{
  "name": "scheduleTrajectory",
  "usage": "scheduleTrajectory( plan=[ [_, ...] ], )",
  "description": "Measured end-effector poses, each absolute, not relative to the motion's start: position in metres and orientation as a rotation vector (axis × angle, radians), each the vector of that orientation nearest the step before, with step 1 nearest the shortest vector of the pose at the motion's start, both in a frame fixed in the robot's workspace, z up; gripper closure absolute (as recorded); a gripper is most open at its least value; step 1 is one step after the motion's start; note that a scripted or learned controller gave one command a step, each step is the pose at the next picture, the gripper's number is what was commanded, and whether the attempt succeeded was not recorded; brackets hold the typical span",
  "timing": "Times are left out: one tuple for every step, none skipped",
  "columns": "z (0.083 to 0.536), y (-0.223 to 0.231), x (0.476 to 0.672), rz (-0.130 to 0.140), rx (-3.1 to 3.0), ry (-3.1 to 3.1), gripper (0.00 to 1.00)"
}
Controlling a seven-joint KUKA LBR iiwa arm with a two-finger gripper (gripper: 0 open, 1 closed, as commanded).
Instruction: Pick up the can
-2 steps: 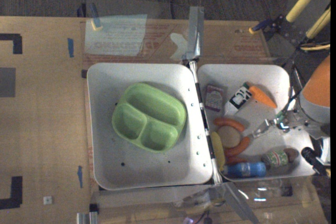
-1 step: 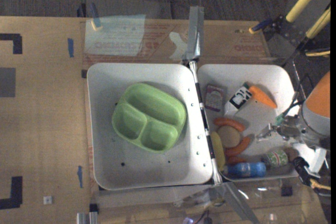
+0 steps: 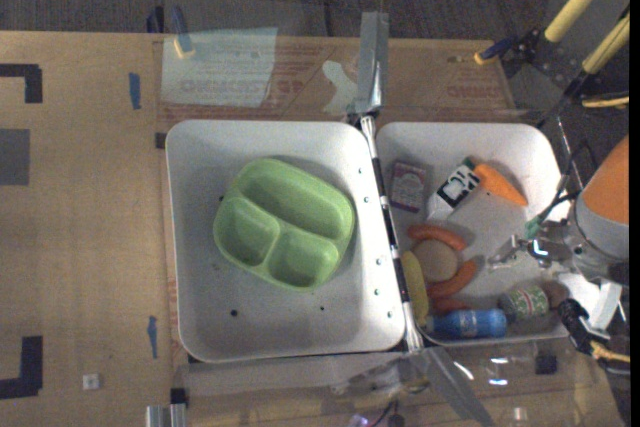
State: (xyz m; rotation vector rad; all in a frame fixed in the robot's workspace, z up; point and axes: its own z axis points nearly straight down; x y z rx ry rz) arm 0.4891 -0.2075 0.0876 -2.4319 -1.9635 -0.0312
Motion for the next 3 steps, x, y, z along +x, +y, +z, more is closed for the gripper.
scheduleTrajectory(
  plan=[
    [0.086,-0.194,0.481,-0.004,-2.261,-2.184,0.00],
    [0.097,-0.196,0.481,-0.006,-2.267,-2.183,1.00],
    [0.097,-0.195,0.481,-0.006,-2.266,-2.183,0.00]
  ],
)
